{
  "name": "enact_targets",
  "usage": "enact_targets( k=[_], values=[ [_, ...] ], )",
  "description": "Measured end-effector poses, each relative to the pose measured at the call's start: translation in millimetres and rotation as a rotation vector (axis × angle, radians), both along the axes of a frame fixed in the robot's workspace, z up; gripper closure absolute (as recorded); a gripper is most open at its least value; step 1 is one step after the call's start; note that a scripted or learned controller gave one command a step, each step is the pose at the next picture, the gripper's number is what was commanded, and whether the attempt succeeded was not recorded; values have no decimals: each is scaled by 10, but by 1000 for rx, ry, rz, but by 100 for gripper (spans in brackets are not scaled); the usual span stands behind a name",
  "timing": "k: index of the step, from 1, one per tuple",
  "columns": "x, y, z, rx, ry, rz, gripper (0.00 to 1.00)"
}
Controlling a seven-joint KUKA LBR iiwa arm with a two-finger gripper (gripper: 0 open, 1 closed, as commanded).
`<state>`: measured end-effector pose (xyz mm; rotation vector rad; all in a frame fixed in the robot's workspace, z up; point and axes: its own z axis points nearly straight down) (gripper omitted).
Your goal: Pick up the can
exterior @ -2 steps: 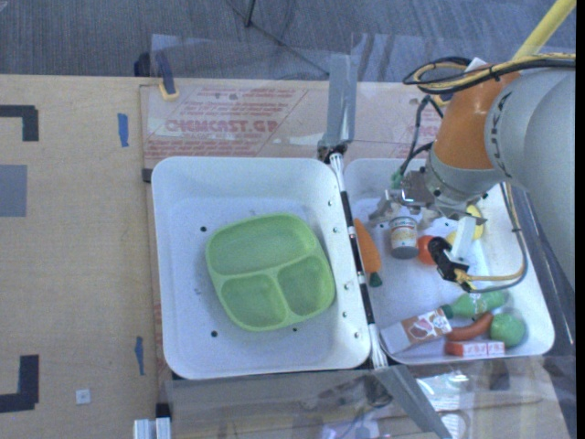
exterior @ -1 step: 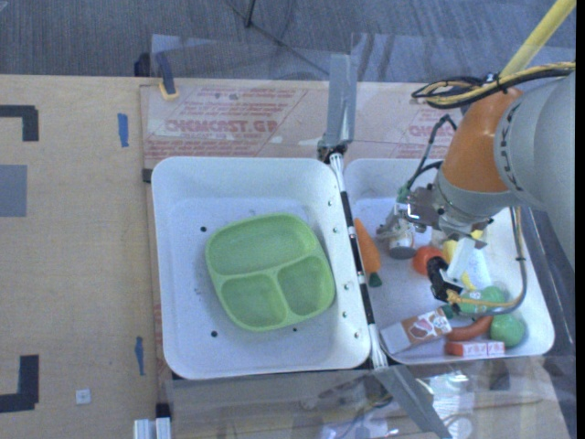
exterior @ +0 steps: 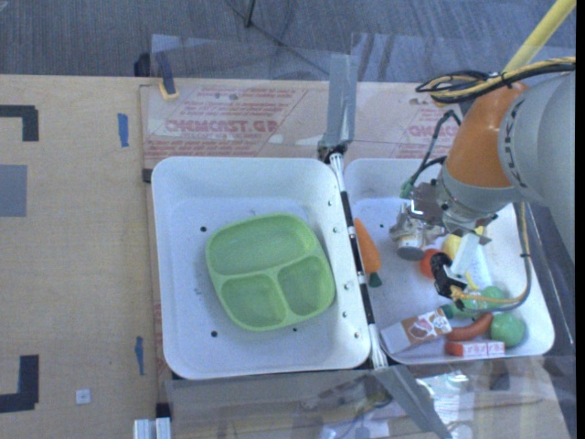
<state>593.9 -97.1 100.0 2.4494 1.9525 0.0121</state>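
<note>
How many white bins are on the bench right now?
2. The left bin holds a green divided plate. The right bin holds the carrot and other small items, with the arm over it, so things may be hidden beneath.

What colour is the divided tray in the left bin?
Light green; the tray shows plainly in the camera view, lying in the left bin.

green tray (exterior: 270, 273) L bin (exterior: 174, 245), end effector (exterior: 416, 231) R bin (exterior: 384, 176)
</note>
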Motion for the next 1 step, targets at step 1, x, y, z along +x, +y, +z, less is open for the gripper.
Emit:
enact_targets(
  k=[1],
  values=[
    [389,585,850,2,11,-128,100]
  ],
)
